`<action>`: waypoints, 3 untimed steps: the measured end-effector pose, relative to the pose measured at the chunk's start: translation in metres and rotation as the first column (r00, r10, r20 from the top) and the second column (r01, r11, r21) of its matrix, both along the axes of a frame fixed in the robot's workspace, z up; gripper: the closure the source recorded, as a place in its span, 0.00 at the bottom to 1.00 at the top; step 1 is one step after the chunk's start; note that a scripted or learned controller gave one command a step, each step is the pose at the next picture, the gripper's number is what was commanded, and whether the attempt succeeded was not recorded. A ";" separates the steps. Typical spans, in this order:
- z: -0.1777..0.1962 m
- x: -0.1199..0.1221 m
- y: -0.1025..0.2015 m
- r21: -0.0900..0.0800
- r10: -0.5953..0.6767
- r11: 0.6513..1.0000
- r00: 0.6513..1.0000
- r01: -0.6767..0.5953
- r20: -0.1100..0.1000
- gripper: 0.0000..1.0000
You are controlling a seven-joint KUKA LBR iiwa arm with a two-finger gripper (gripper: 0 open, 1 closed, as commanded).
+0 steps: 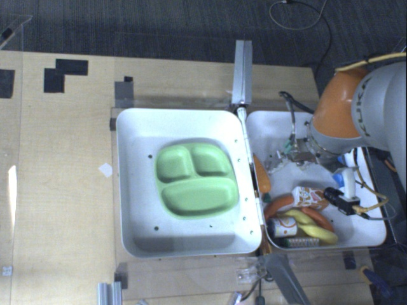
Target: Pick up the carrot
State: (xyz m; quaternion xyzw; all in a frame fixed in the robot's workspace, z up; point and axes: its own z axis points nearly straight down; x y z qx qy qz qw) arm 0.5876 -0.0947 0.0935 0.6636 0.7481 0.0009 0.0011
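Observation:
The carrot (261, 177) is a small orange piece lying along the left wall of the right bin (270, 124), about halfway down it. My gripper (284, 155) hangs low inside that bin, just right of and slightly above the carrot. It stays apart from the carrot, with nothing visibly held. The grey arm with its orange band (337, 110) reaches in from the right over the bin's far side.
A pile fills the right bin's near end: a red-brown sausage (283, 203), a yellow banana (313, 229), a white and red packet (309, 196) and a dark can (283, 228). A blue and white item (347, 179) lies right. A green divided plate (194, 178) sits in the left bin (137, 189).

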 end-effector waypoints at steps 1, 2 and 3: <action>0.009 0.002 0.000 0.000 0.001 1.000 1.000 -0.001 0.002 1.00; 0.134 -0.014 -0.037 -0.002 0.030 1.000 1.000 -0.030 0.001 1.00; 0.034 0.008 -0.111 0.000 -0.195 0.981 0.981 0.195 -0.004 1.00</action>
